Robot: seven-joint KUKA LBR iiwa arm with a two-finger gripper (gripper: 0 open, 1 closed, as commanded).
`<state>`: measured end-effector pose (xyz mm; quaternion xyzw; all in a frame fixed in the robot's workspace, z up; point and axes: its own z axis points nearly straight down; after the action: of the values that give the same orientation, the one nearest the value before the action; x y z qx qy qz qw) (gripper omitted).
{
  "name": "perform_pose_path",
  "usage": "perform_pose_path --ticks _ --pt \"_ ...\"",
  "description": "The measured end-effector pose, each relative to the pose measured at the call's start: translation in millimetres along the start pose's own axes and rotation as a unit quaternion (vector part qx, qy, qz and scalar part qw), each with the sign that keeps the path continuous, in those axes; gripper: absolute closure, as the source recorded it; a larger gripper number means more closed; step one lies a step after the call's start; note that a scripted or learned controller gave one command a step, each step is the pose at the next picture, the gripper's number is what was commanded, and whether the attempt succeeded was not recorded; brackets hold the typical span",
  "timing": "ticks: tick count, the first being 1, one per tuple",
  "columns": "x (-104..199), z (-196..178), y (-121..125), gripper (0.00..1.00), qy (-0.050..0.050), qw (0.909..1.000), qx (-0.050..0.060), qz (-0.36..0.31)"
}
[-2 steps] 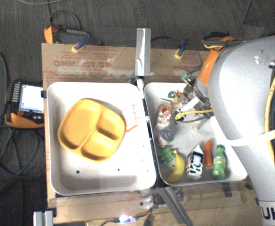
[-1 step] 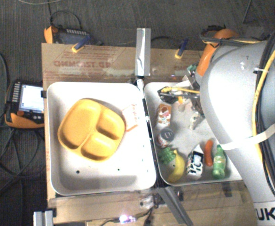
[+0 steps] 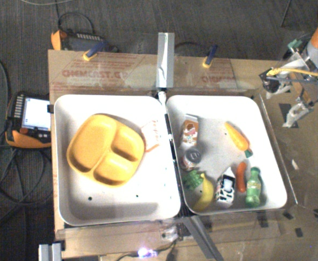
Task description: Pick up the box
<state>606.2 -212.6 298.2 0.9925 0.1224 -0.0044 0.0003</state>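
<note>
Nothing is being carried yet; the small orange-and-white cardboard box (image 3: pixel 189 130) is lying untouched in the right white bin (image 3: pixel 216 110); the gripper (image 3: pixel 295 113), state unclear, is being seen well apart.

one fixed overhead camera, slanted down on both white bins (image 3: pixel 61 145)
</note>
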Motion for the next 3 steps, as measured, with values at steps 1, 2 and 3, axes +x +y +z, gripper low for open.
perform_pose_path --ticks 1,2,3 --pt "0.2 -5.7 -1.7 1.00 -0.005 1.0000 0.000 -0.002" --pt "-46.3 178.7 -1.7 1.00 0.000 0.9997 0.003 0.023" --pt "-13.2 201.1 -95.3 1.00 0.000 0.9997 0.003 -0.023"
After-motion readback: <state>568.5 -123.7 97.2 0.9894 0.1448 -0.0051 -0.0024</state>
